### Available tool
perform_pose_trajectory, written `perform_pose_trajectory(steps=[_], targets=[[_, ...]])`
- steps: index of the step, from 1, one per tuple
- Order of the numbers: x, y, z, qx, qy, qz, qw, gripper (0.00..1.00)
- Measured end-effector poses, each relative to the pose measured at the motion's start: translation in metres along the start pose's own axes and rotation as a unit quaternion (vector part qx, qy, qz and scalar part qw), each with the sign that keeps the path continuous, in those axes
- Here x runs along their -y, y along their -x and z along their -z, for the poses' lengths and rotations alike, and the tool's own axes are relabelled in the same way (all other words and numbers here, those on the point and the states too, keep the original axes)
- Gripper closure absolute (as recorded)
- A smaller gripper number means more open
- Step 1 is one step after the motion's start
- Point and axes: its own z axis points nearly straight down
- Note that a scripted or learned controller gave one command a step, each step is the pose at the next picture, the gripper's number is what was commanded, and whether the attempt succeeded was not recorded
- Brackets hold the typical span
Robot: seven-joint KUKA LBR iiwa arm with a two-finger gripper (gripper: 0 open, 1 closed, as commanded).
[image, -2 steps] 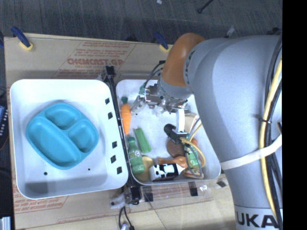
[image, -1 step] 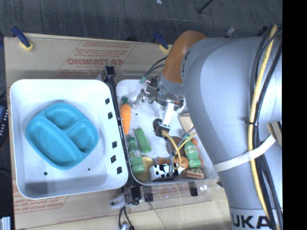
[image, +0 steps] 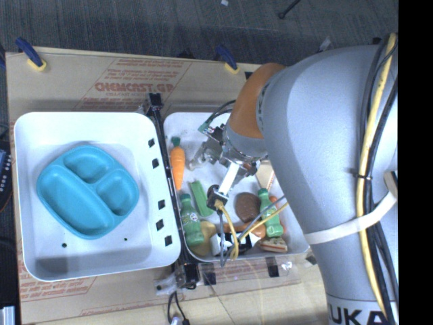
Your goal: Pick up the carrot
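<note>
While the carrot [image: 177, 166] lies ungrasped, the gripper [image: 205, 149] hovers just beside it.
It rests by the right bin's [image: 186, 124] left wall; gripper width cannot be told; grasp and lift not yet done.

We saw the arm [image: 325, 134] clad in a smooth grey shell with a soft sheen, and its orange band [image: 247, 107] looked just as smooth. The left bin [image: 40, 249] and the right bin [image: 186, 120] looked like smooth white plastic, faintly glossy. The blue plate [image: 86, 189] seemed plastic too, with a satin finish. The carrot [image: 177, 164] had a smooth, plastic-looking skin. The bench [image: 101, 80] looked like matt brown paper printed in red. The floor [image: 135, 12] looked like rough dark carpet.
</note>
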Motion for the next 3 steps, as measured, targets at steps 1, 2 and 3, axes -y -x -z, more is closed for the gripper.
perform_pose_trajectory(steps=[1, 2, 3], targets=[[0.001, -0.001, 0.009, 0.000, -0.004, 0.004, 1.0000, 1.00], [-0.001, -0.078, 0.103, -0.003, 0.001, -0.305, 0.9523, 1.00], [0.065, -0.138, 0.101, -0.001, 0.001, -0.329, 0.9442, 1.00]])
